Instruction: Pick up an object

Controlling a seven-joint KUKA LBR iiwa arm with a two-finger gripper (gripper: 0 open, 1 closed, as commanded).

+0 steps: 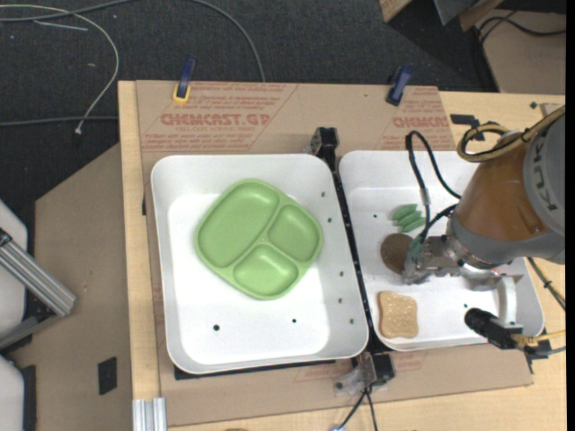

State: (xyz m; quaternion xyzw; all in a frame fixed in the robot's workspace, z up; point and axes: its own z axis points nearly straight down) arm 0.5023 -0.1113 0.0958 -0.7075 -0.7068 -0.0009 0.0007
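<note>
The end effector is low inside the right-hand bin, near that bin's left half and about midway along its depth; its tip is a small dark-and-metal cluster seen from above, and whether it is spread or pressed together cannot be told from this angle. Nothing can be seen gripped in it. Behind it the arm comes in from the right edge over the bin's right rim, its broad orange section foreshortened and pointing steeply down toward the bin floor, with the grey link above it at the frame's right. Just beside the end effector, on its left and seemingly touching it, lies a round brown disc, flat on the bin floor. A little farther back, apart from the disc, lies a small green pea pod. Toward the near side of the same bin, in its front left corner, lies a tan slice of bread, flat and clear of the end effector. The left-hand bin holds a light green divided plate with three compartments, turned at an angle and lying near the bin's middle, well apart from the arm. Both bins sit side by side on a printed cardboard sheet held by two blue clamps at its far edge, all on the wooden table.
</note>
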